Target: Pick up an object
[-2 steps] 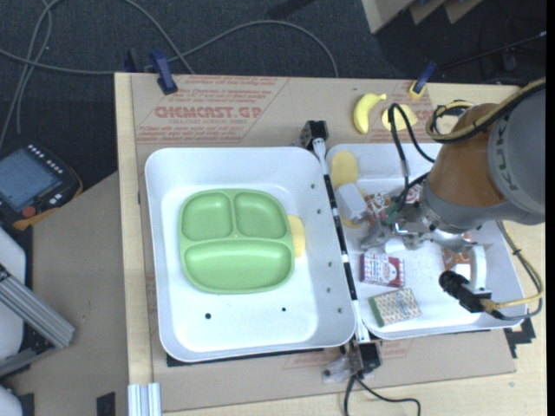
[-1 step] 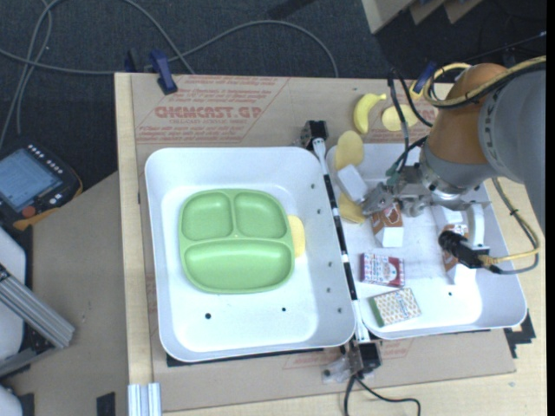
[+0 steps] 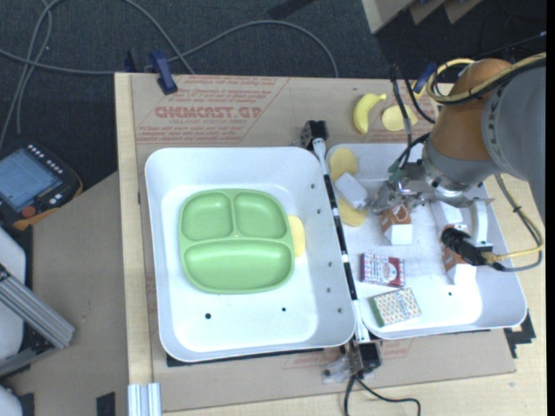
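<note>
Grey and orange, the arm reaches into the right bin [image 3: 503,306], its hand [image 3: 401,199] low over a small red-and-white carton [image 3: 398,224]. Whether it grips cannot be told. Two flat packets [image 3: 382,269] lie nearer than the carton; a green tray [image 3: 236,241] fills the left bin [image 3: 165,258].

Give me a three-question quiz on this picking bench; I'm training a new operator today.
1. True or false: the green tray lies in the left bin.
2. Which lies nearest the right bin's front edge? A: banana. B: green patterned packet. C: red packet.
3. Fill in: the gripper is over the ___ bin.

Key: 1 true. 2 B. 3 right.
</note>
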